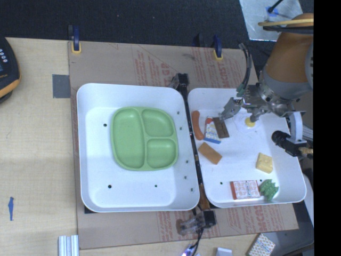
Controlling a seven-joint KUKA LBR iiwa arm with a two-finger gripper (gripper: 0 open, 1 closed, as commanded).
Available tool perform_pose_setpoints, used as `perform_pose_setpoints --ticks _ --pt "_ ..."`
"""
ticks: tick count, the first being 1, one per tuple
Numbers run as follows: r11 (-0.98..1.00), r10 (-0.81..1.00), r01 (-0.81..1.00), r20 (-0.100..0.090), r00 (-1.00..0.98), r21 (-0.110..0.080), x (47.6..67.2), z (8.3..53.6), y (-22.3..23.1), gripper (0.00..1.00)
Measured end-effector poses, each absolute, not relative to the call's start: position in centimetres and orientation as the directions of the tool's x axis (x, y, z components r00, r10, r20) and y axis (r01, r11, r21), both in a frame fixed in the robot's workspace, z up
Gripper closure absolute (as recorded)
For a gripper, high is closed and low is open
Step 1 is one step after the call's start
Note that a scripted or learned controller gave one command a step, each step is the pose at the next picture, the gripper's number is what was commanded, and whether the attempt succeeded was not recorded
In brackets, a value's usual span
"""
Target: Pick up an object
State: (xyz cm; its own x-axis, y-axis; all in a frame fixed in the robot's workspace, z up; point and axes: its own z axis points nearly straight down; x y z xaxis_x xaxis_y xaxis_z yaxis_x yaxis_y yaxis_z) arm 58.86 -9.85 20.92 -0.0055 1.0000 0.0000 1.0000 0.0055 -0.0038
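My gripper (241,112) hangs over the back of the right bin (290,196), its two fingers spread apart with nothing between them. The left fingertip (229,110) stands just above a dark brown bar (220,128), which overlaps a white and blue packet (212,134). A small yellow piece (249,122) lies under the right fingertip. Also in this bin are an orange sausage (197,125), a tan block (209,153), a yellow cheese wedge (264,162), a red and white packet (245,189) and a green broccoli piece (269,188).
The left bin (90,185) holds a green divided plate (144,138). Black clips (181,80) join the bins at the back and front. A black part of the arm (285,141) reaches over the right bin's right side. Blue clamps (217,46) hold the cardboard base.
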Motion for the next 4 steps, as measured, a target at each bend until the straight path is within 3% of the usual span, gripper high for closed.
perform_pose_setpoints --ticks 1,2,4 --pt "0.009 1.0 1.0 -0.003 -0.009 -0.008 63.8 10.0 -11.6 0.0" --pt "0.009 1.0 1.0 -0.002 -0.009 -0.002 65.7 9.1 -9.8 0.0" --pt "0.005 1.0 1.0 -0.002 -0.005 -0.001 65.6 9.2 -10.1 0.0"
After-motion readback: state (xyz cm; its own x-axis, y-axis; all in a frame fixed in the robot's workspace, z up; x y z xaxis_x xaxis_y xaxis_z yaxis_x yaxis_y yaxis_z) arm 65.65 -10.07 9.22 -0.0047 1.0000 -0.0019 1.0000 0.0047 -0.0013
